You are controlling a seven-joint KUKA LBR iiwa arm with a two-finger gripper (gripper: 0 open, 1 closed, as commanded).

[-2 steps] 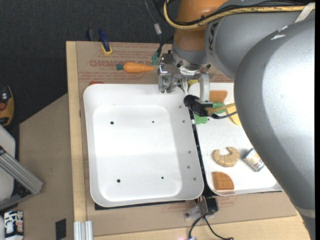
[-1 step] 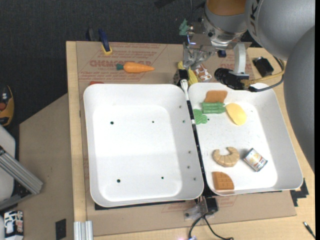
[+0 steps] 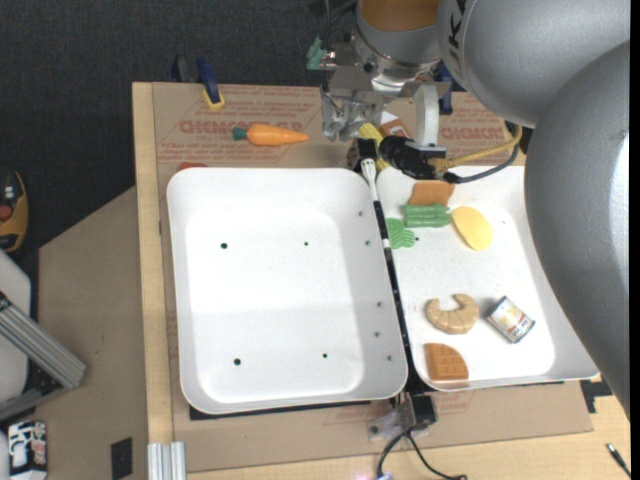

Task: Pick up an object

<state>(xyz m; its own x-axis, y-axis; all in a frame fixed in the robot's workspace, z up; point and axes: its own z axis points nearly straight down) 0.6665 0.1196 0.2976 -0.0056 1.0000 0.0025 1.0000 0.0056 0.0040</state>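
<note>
gripper: [image 3: 362, 133] top centre of frame, above the far rim between the bins; can't tell if it's apart or together
nearest objects: flat orange block [image 3: 429, 193], green piece [image 3: 426, 215], smooth yellow lemon [image 3: 473, 228], upper part of right bin [image 3: 500, 258]
lower right: ridged croissant [image 3: 452, 313], shiny can [image 3: 510, 320], waffle [image 3: 446, 362]
outside: carrot [image 3: 274, 135] on worktop [image 3: 250, 108], upper left
risk: descent likely clips bin rim; round lemon may roll away

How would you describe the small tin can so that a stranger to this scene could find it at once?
Start at the right-hand white bin. Near its front edge, just right of the tan croissant, a small can lies on its side. It alone is shiny metal with a printed label; its neighbours are toy foods.
</note>
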